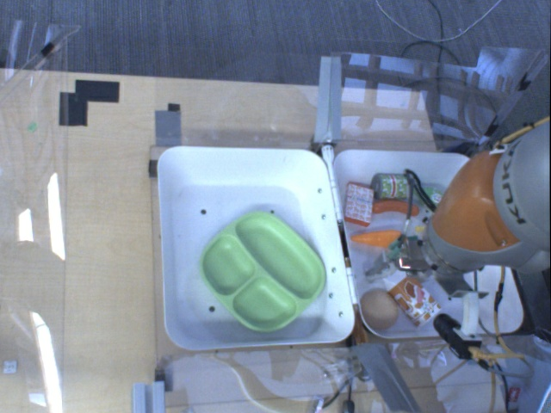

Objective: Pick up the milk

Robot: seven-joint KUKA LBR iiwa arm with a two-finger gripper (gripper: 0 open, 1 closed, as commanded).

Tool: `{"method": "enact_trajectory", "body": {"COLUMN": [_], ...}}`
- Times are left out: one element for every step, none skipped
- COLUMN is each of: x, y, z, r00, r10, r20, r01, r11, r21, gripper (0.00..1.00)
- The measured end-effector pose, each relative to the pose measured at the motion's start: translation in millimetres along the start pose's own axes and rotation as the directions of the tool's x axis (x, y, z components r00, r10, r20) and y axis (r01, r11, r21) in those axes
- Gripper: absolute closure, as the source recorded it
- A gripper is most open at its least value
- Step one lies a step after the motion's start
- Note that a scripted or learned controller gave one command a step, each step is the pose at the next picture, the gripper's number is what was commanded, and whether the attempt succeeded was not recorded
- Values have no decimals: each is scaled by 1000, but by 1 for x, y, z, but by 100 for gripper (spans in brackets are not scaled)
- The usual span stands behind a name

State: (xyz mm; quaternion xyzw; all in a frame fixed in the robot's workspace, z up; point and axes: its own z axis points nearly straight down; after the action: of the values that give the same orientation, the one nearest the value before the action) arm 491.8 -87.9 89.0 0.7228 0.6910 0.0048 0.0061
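A: What sits nearest in the right bin (513, 310)?
B: An egg (379, 309), and at its 3 o'clock a small carton, the milk (415, 301), tilted.
A: And the pincer (403, 255)?
B: Just at the milk's 12 o'clock, under the arm (482, 203); open or closed, I can't tell.
A: Farther back?
B: A carrot (375, 238), a packet (358, 203), a can (392, 186). At 9 o'clock, the left bin (185, 231) holds a green tray (263, 270).

Two white bins (172, 231), one green plate (263, 271), five small groceries (379, 308).
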Motion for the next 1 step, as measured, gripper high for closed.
{"method": "enact_trajectory", "body": {"x": [1], "y": [3], "z": [-10], "r00": [1000], "r10": [-2], "r20": [-2], "r01": [2], "r11": [1000], "r21": [-5], "gripper": [100]}}
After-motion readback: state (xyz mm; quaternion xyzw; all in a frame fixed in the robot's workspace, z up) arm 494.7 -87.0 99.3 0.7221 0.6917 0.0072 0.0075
